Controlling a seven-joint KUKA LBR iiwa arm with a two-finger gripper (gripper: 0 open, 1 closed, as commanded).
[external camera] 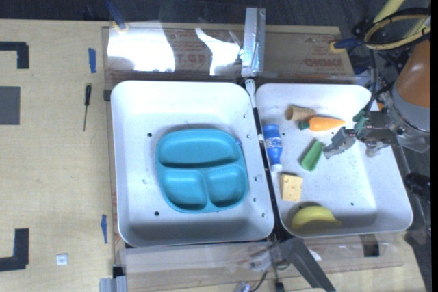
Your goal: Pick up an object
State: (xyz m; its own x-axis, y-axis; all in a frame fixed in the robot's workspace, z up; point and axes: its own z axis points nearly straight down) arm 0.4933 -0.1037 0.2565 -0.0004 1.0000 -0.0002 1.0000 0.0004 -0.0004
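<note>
Jaws hover just right of the green block

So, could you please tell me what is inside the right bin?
The right bin holds a carrot, cork, green block, blue tube, cheese and banana. The gripper covers the floor beneath it.

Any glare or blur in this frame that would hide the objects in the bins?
Camera view: strong glare whites out the clear panel behind the left bin, not the bins themselves. The divided blue tray, carrot and green block read clearly. The gripper looks slightly soft, its fingers hard to resolve. The banana sits in soft shadow.
</note>
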